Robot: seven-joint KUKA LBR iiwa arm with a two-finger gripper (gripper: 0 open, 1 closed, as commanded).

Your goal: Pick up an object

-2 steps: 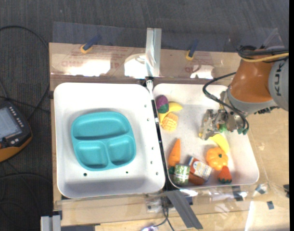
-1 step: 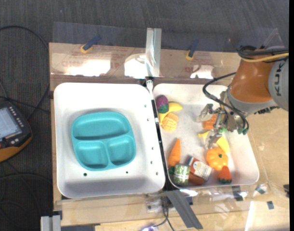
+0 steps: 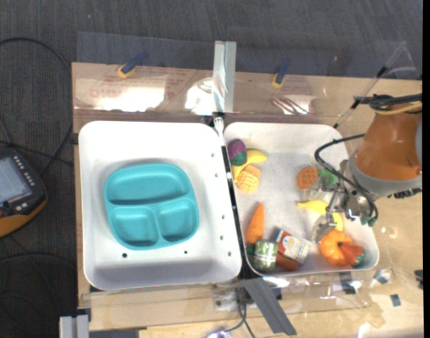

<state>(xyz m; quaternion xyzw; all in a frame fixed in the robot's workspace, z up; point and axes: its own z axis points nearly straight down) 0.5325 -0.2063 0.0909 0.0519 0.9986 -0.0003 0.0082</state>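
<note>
The right bin (image 3: 285, 134) holds several toy foods. A purple piece (image 3: 236, 148), a small yellow piece (image 3: 256, 157) and a yellow corn cob (image 3: 247, 179) lie by its left wall. An orange carrot (image 3: 255, 222), a green can (image 3: 265, 255) and a small carton (image 3: 294, 245) lie near the front. A round orange waffle (image 3: 307, 178) and a yellow banana (image 3: 313, 205) sit mid-right. An orange pepper (image 3: 334, 247) rests in the front right corner. My gripper (image 3: 333, 215) is low in the bin, just right of the banana and above the pepper.
The left bin (image 3: 95, 146) holds a teal divided plate (image 3: 153, 204). The arm's orange band (image 3: 389, 145) and black cables (image 3: 334, 153) hang over the right bin's right side. A handheld pendant (image 3: 10, 185) lies on the floor at left.
</note>
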